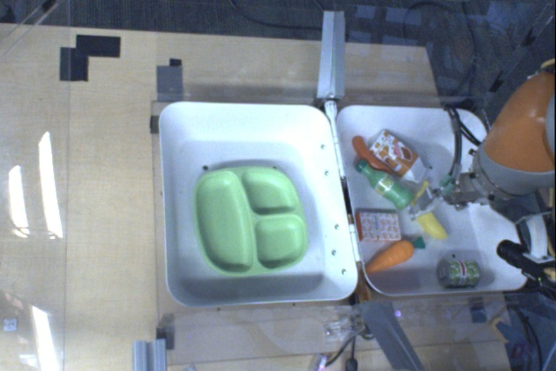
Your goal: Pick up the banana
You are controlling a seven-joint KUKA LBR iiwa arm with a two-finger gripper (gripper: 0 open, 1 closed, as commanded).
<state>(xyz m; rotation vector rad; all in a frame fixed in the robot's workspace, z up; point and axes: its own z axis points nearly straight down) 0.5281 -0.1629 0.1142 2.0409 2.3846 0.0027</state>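
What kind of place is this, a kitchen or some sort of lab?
Probably a robot lab: an arm reaches over two white bins, toy food like a carrot fills one, and cables trail across the floor.

The grey arm with its orange band (526,135) is cut off by the right edge. The end effector (432,202) covers part of the small yellow banana (432,227).

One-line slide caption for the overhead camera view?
KUKA gripper reaches at the banana in the right bin, amid bottle, carrot and can; green tray lies left.
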